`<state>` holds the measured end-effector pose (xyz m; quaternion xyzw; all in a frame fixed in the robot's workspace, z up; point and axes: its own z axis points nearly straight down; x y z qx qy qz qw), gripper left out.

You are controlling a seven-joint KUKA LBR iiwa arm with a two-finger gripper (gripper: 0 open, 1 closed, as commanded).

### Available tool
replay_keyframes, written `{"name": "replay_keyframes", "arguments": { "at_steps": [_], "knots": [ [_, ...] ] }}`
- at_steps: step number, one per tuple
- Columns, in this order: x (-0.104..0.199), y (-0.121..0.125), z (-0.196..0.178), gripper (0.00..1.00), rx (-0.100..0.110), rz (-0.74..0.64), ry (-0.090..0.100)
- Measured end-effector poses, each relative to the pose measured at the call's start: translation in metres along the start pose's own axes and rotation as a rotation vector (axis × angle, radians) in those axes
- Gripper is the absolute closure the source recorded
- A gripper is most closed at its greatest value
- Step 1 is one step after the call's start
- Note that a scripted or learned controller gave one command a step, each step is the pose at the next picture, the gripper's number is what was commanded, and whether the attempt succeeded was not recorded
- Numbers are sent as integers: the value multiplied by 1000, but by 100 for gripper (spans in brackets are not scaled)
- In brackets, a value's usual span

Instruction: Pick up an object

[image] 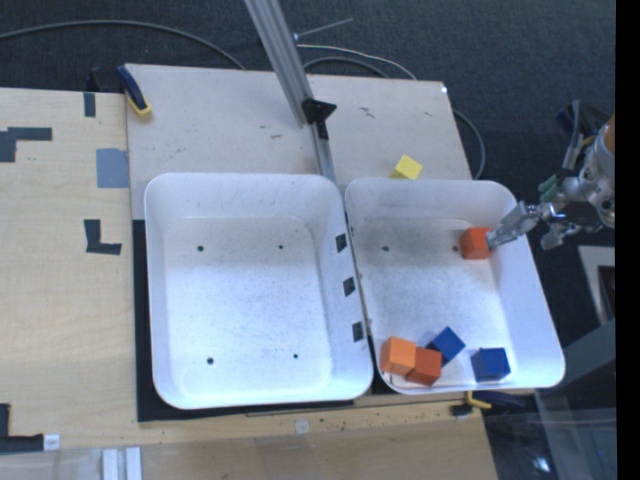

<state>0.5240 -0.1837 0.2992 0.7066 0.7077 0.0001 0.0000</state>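
Observation:
The right bin (520,298) holds several small cubes. A red-orange cube (474,242) lies near its right wall, towards the back. My gripper (521,238) reaches in over that wall from the right and is open. Its left finger (510,225) ends right beside the cube, and the cube is not between the two fingers. Along the front edge of the bin sit an orange cube (399,352), a red-orange cube (426,367), a blue cube (447,343) and a second blue cube (489,364).
The left bin (240,388) adjoins the right one. A yellow cube (407,167) lies on the bench behind the right bin. A slanted metal rail (285,58) comes down to the gap between the bins. A blue and yellow clamp (133,90) sits at the back left.

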Motion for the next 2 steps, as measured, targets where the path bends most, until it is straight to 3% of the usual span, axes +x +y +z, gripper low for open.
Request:
{"name": "replay_keyframes", "arguments": {
  "at_steps": [1,2],
  "knots": [
    [-25,56,161,0,7,-1,0],
    [36,41,211,0,8,-4,3]
  ]
}}
